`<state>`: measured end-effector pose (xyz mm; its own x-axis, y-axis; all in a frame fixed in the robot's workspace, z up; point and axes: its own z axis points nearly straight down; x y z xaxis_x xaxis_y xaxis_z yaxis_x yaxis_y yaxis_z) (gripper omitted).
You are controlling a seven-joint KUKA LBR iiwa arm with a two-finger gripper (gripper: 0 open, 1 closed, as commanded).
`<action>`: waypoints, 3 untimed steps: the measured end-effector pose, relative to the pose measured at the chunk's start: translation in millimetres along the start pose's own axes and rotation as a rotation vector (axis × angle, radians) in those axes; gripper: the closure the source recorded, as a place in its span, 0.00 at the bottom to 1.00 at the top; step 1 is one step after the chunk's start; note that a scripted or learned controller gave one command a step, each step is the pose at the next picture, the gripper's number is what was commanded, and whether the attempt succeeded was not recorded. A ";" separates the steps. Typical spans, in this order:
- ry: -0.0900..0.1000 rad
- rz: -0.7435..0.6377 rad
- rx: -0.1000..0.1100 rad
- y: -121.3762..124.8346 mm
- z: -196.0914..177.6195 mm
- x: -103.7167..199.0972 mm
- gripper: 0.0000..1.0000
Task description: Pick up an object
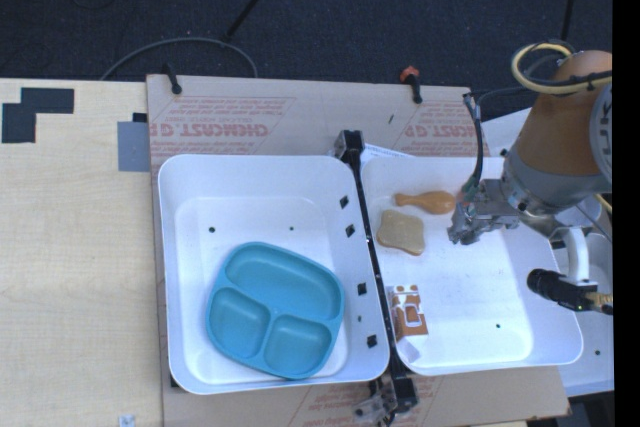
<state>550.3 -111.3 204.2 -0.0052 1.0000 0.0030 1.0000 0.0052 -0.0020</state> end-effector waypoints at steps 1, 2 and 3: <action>0.000 -0.001 -0.001 3.5 -9.5 55.8 1.00; -0.001 0.000 0.000 20.0 -20.5 108.4 1.00; -0.001 0.001 0.000 39.6 -20.1 154.7 1.00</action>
<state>589.2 43.5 224.7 -0.0043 1.0000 0.0015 1.0000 0.0043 -0.0020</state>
